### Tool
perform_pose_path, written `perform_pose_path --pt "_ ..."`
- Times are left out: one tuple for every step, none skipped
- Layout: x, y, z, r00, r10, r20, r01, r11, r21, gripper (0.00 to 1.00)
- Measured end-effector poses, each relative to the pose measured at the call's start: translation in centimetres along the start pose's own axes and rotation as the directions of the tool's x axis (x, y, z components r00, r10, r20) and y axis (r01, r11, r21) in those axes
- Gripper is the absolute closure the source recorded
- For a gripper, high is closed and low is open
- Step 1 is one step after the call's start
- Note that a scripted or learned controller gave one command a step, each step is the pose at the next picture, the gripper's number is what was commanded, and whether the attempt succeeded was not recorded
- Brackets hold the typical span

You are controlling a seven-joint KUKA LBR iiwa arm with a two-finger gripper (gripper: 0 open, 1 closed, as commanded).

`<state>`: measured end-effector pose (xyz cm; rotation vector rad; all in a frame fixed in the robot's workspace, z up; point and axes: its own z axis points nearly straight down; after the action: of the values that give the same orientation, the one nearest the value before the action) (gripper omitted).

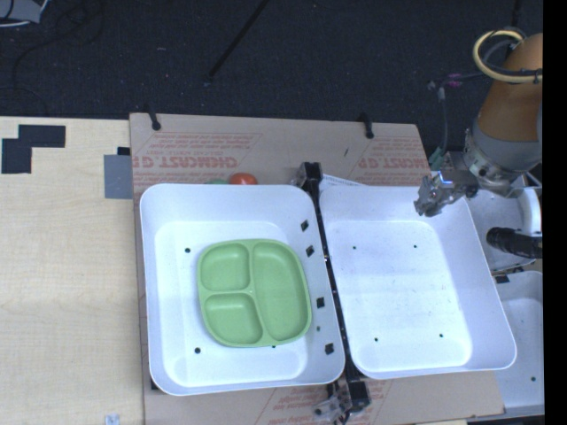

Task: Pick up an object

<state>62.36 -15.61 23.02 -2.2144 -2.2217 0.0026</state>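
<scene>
A green divided plate [254, 292] lay flat in the middle of the left bin [168, 228]. The gripper [431, 198] hung well to the right of that plate, over the far right corner of the right bin [478, 326]; whether it was clenched or released could not be told. A small red-orange object [243, 180] sat just behind the left bin's far rim.

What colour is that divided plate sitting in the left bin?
Light green. The divided plate shows clearly in the camera view, lying flat in the left bin.
</scene>
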Motion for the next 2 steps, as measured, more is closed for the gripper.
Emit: perform_pose_path --pt "4.0 -1.4 0.3 1.0 0.0 0.0 0.0 1.0 0.0 1.0" --pt "8.1 -3.2 0.8 1.0 0.0 0.0 0.0 1.0 0.001 1.0"
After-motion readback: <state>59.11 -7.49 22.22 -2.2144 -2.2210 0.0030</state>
